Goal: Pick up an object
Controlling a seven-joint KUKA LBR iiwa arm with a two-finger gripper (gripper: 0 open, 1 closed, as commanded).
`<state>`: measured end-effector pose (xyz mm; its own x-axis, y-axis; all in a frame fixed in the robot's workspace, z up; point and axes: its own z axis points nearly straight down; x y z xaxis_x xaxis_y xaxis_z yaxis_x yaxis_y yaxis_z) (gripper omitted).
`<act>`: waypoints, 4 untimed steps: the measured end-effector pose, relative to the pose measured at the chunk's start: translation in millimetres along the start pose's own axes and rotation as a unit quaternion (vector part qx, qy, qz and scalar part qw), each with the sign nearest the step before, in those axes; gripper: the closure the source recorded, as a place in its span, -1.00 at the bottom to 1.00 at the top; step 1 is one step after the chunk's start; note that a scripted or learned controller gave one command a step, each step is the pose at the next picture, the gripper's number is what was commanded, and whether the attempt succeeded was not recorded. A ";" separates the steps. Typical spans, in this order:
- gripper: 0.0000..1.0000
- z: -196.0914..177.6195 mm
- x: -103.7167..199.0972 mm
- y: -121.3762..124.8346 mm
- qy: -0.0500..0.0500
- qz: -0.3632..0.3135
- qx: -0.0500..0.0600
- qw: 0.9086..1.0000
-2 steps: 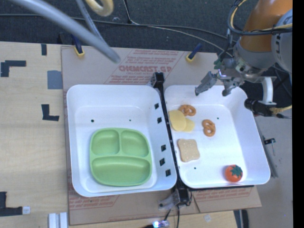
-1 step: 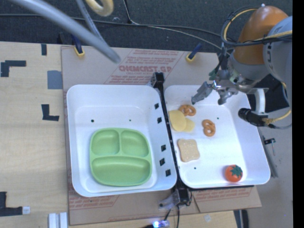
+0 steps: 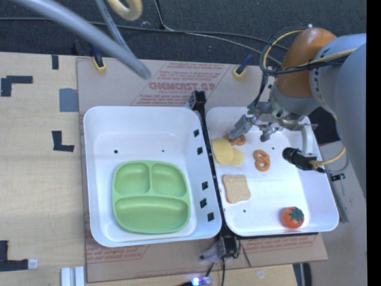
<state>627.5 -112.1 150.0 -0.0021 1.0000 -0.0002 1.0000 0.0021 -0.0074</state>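
In the right shallow white bin (image 3: 309,216), the grey two-finger end effector (image 3: 255,130) hovers open-fingered, empty, over a small orange pretzel-shaped toy (image 3: 239,139), seemingly lined up to grasp it.

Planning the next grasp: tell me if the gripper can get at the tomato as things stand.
Probably yes. The tomato lies alone in the near right corner of the right bin, with nothing on top of it. The gripper hangs over the bin's far end.
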 end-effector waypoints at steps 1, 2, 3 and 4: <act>-1.00 63.5 3.1 -3.2 0.000 0.001 -0.001 1.000; 1.00 48.2 3.4 -1.0 -0.001 0.000 -0.005 1.000; 1.00 -5.4 4.9 -10.7 0.000 0.001 -0.005 1.000; 1.00 -49.5 9.3 -6.1 0.000 0.000 -0.005 1.000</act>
<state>621.7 -102.8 199.5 -0.0021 1.0000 -0.0004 1.0000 0.0021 0.0036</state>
